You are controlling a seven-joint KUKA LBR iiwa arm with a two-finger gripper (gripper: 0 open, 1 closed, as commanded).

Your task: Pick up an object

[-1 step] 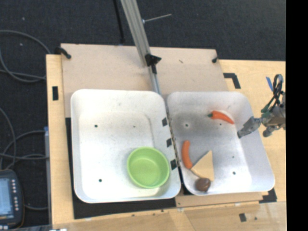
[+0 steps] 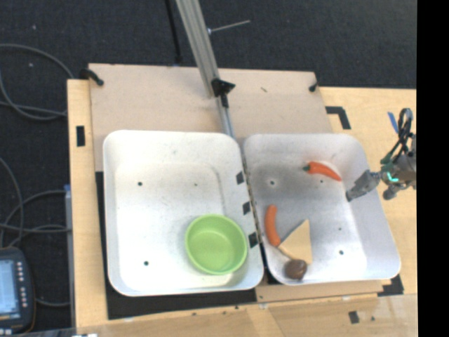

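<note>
My gripper [image 2: 366, 184] hangs at the right rim of the right bin [image 2: 372, 237], with the arm barely entering from the right. Nothing shows between its fingers. An orange carrot-like piece [image 2: 323, 169] lies in the right bin's far part, just left of the gripper. A second orange stick [image 2: 272, 225] lies near that bin's left wall. Beside it sits a tan wedge [image 2: 299, 241], and a brown ball [image 2: 295, 268] rests at the bin's near edge. A green bowl [image 2: 216, 243] stands in the left bin [image 2: 140, 181], at its near right corner.
A metal pole [image 2: 200, 41] slants from the top of the view down to the gap between the bins. Cables [image 2: 21, 104] and a small screen [image 2: 12, 290] lie off the bench at the left.
</note>
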